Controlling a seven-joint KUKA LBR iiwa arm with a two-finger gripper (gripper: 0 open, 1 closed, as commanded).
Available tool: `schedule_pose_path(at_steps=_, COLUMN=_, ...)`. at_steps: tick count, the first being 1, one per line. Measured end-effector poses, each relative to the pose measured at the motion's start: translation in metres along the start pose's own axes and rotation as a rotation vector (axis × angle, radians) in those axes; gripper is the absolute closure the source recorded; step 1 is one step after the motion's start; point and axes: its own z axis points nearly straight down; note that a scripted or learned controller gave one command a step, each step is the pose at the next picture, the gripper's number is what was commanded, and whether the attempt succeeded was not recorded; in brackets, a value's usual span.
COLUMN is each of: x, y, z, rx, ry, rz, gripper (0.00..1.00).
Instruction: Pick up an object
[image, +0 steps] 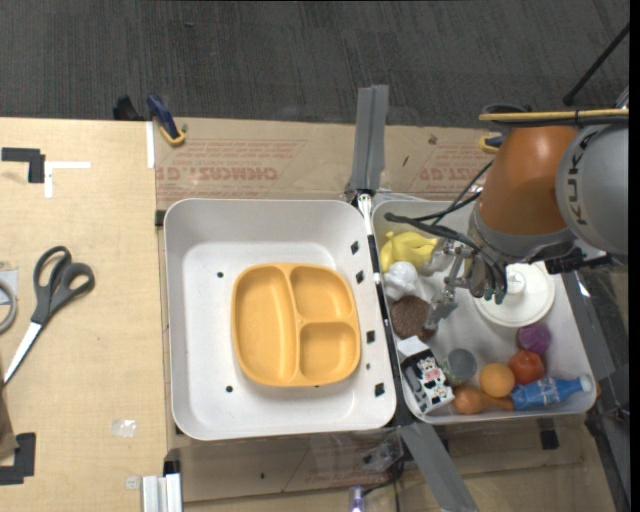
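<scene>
Overall, the bench carries two white bins side by side. Left bin (190, 300), at frame centre, holds one item: a yellow-orange divided tray (296, 324) with three compartments, lying flat near the bin's middle.

Right bin (580, 345), at centre right, holds the loose objects. Along its left side, top to bottom: a yellow soft toy (408, 246), a small white figure (400, 279) just below it, a brown round piece (407, 317), and a black-and-white patterned box (425, 381) leaning at the lower left wall. Along the bottom edge: a small grey cup (461, 362), two orange round fruits (497, 379) close together, a red item (529, 365), a purple item (534, 338) above it, and a blue bottle (548, 392) lying on its side in the lower right corner. A white round lid-like disc (522, 295) sits right of centre.

The arm enters from the right, its orange band at the upper right of the frame. The gripper (440, 310) hangs over the bin's middle, tip just beside the brown round piece and left of the white disc. Whether the jaws are parted or closed cannot be told; nothing is seen held between them.

Outside the bins, scissors (48, 290) lie on the wooden bench at far left.
</scene>
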Motion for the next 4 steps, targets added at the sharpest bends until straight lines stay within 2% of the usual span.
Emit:
schedule_pose_path(at_steps=1, x=0.000, y=-0.114, z=-0.037, rx=0.001, ry=-0.001, rz=-0.033, gripper=0.00)
schedule_pose_path(at_steps=2, x=0.037, y=-0.083, z=-0.003, rx=0.000, ry=-0.008, rz=0.046, gripper=0.00)
schedule_pose_path(at_steps=3, x=0.101, y=-0.050, z=-0.005, rx=0.020, ry=-0.025, rz=0.230, gripper=0.00)
schedule_pose_path(at_steps=4, x=0.101, y=-0.046, z=-0.013, rx=0.016, ry=-0.018, rz=0.225, gripper=1.00)
